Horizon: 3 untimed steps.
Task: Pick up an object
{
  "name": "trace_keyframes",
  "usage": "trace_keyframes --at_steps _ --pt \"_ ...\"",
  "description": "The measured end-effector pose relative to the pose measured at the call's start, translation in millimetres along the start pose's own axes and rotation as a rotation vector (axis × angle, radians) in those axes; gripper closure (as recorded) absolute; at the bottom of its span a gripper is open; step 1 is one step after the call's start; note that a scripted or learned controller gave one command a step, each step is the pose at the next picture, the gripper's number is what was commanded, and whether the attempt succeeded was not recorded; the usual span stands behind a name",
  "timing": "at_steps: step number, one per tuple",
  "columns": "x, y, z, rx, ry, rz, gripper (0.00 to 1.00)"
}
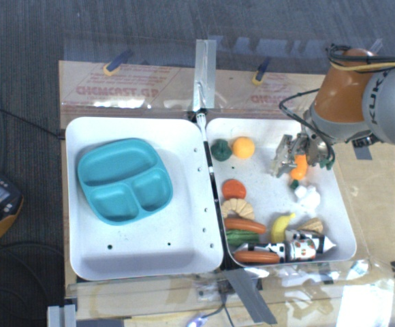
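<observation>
Low at two o'clock in the right bin [340, 213], the gripper [294, 157] hangs over a small orange toy [297, 169], likely its target, though whether it has clamped the toy I cannot tell.

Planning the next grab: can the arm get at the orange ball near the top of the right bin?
Probably yes: the orange ball lies apart from the green ball, open from above, left of the pincer.
</observation>
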State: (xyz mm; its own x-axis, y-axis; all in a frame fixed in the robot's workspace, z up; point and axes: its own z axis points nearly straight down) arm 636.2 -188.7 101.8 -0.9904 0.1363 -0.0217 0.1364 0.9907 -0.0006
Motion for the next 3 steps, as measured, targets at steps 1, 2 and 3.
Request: trace_keyframes --at_steps 1,2,3 --pt "111.6 -39.9 -35.8 0.002 0.022 0.16 1.0" --pt "111.7 -39.9 -35.8 0.002 0.022 0.16 0.0" --pt "49.7 -40.7 10.7 0.002 0.011 0.206 0.0"
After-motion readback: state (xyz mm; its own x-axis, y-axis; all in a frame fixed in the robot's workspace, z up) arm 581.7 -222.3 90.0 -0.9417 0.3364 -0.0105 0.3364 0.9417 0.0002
